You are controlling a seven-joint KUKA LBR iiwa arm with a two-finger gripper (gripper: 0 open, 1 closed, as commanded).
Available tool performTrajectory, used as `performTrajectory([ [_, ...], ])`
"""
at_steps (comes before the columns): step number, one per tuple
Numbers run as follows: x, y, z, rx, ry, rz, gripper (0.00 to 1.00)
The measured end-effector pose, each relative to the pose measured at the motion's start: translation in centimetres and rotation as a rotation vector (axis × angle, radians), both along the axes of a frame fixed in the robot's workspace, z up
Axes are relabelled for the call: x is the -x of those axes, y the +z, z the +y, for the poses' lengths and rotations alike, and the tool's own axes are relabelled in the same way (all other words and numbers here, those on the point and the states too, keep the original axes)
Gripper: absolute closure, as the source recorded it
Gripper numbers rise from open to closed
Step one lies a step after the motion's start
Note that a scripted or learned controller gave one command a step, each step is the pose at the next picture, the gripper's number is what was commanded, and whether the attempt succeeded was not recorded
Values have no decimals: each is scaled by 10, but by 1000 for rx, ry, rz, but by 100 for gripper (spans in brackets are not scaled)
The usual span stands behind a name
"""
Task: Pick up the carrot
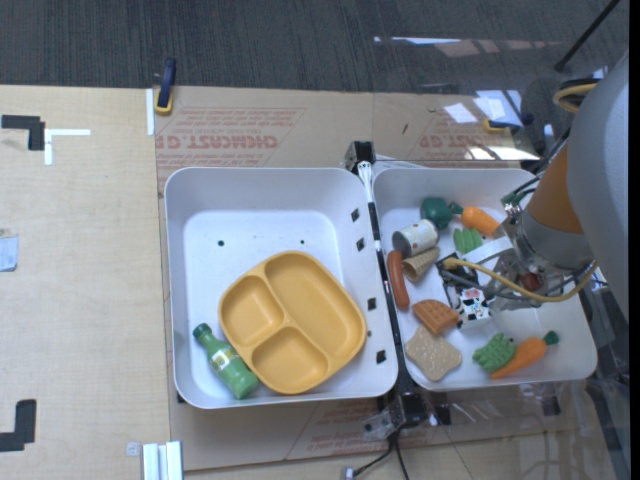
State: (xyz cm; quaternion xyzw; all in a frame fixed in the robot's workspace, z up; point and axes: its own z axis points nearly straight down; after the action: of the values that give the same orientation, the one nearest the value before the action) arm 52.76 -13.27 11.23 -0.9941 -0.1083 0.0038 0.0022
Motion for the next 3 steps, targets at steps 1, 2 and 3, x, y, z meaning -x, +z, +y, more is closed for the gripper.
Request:
performTrajectory([
  [1, -16, 79, 76, 1, 49, -5, 100],
  [2, -6, 13, 13, 0, 268, -11, 100],
  [3, -32, 78, 67, 1, 633, -5, 100],
])
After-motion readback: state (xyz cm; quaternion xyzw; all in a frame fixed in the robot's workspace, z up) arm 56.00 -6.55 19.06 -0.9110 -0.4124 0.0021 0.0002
